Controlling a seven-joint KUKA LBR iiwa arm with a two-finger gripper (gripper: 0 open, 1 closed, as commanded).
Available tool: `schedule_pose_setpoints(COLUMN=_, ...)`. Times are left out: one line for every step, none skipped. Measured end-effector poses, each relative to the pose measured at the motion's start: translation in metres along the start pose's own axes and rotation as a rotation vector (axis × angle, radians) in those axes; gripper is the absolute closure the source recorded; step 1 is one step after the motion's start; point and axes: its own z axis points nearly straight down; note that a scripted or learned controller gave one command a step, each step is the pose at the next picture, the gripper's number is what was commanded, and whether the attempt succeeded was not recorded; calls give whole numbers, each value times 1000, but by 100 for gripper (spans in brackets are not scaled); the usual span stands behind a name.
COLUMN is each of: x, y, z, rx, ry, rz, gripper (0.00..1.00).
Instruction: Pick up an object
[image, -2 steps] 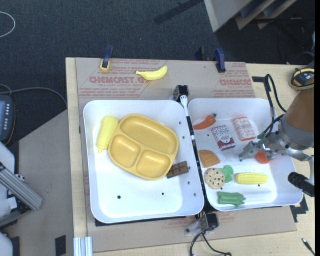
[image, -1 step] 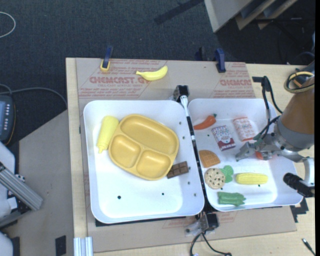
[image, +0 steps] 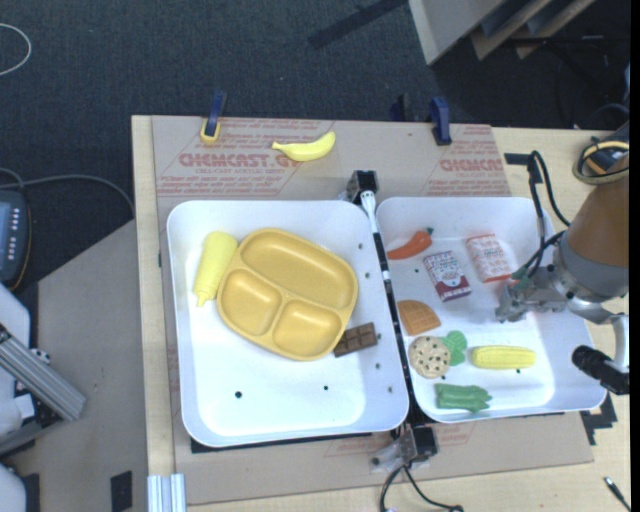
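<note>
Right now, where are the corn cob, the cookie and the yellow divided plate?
corn cob (image: 503, 357), camera view, middle of the cob.
cookie (image: 429, 356), camera view, centre of its top face.
yellow divided plate (image: 262, 240), camera view, upper rim.

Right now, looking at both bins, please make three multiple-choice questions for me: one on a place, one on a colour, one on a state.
1. Where does the banana lie?
A. in the left bin
B. on the cardboard behind the bins
C. in the right bin

2. What colour is the divided plate?
A. yellow
B. red
C. blue

3. How does the corn cob rest?
A. standing upright
B. on its side
C. on the plate

Answers: 1 B, it lies outside both bins; 2 A, all its compartments are yellow; 3 B, it lies flat in the right bin.
</note>
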Motion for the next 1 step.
schedule_pose_setpoints(x=-2, y=-6, z=-46, rx=-4, ry=-2, rz=1, gripper=100)
